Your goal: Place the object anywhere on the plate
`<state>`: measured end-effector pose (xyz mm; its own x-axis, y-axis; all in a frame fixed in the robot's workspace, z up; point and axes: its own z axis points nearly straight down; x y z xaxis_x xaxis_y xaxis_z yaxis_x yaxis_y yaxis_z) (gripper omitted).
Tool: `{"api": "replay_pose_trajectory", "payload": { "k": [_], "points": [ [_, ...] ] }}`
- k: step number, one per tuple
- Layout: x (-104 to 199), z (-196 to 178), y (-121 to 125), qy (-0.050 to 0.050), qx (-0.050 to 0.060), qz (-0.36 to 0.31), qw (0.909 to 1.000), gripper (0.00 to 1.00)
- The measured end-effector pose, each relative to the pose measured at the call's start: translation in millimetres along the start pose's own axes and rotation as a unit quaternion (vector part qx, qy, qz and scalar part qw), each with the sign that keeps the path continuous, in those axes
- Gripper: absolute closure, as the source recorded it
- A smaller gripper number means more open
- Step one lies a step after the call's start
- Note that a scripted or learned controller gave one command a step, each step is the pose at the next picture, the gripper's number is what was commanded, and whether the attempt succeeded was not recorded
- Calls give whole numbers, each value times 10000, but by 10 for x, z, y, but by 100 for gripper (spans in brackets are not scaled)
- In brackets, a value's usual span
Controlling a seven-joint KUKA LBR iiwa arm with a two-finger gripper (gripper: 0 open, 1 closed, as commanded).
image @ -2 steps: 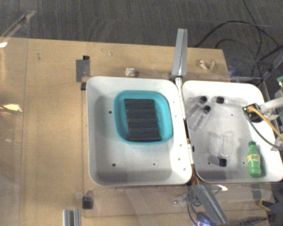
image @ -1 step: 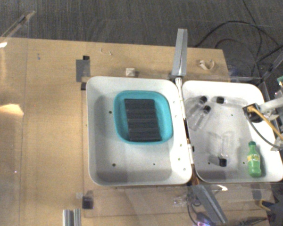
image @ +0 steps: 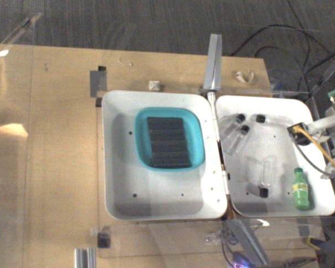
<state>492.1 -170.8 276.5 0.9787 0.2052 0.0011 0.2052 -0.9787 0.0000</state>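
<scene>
A square teal plastic plate (image: 169, 138) with a dark ribbed centre is seen in the left white bin (image: 117, 200). A small green plastic bottle (image: 301, 189) is lying in the right white bin (image: 279, 108), near its right wall, among clear black-capped vials (image: 237, 128)

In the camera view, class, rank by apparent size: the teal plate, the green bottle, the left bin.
1. Left bin
2. Teal plate, lying inside that bin
3. Green bottle, plainly smallest, in the right bin
</scene>
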Motion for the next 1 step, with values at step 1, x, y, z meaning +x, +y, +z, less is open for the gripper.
{"api": "replay_pose_trajectory", "payload": {
  "k": [1],
  "points": [
    [-57, 119, 83, 3, 1, 5, 10000, 0]
  ]
}}
